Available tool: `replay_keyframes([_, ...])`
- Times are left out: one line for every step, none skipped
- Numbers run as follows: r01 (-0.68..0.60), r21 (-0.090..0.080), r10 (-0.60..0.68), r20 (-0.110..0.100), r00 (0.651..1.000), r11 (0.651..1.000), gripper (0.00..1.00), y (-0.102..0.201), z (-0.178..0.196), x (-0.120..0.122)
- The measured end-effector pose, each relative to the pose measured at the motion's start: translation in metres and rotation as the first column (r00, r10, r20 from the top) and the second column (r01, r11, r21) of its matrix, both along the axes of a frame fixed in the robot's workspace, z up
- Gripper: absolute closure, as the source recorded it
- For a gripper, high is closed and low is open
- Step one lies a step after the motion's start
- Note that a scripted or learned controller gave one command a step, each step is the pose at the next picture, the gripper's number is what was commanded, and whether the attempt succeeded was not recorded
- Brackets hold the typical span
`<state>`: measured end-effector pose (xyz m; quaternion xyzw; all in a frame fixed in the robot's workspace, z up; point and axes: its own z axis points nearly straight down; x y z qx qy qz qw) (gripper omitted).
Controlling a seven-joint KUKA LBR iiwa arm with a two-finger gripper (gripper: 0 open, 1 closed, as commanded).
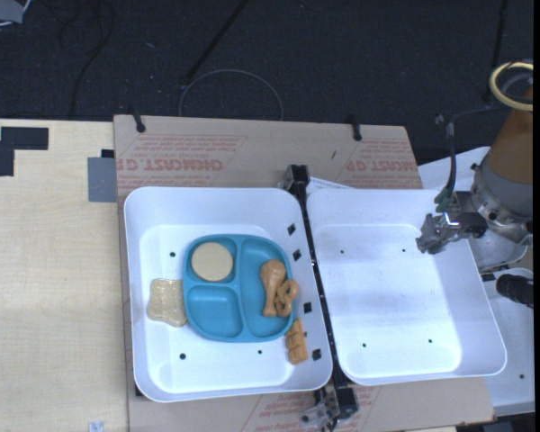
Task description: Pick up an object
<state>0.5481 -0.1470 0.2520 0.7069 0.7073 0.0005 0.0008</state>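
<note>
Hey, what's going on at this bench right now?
A grey robot arm reaches in from the right, its gripper over the right bin's far right edge, holding nothing visible. The left bin holds a blue divided tray with tan food-shaped toys in and beside it, untouched.

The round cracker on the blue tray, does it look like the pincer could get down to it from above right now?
Probably yes. The round cracker lies alone in its compartment of the blue tray, nothing over it. The pincer sits over the right bin's far edge.
</note>
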Motion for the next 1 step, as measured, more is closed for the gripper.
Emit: replay_keyframes([-0.004,0.003,0.004,-0.005,1.000,1.000,1.00,0.0605,-0.0087,0.0070])
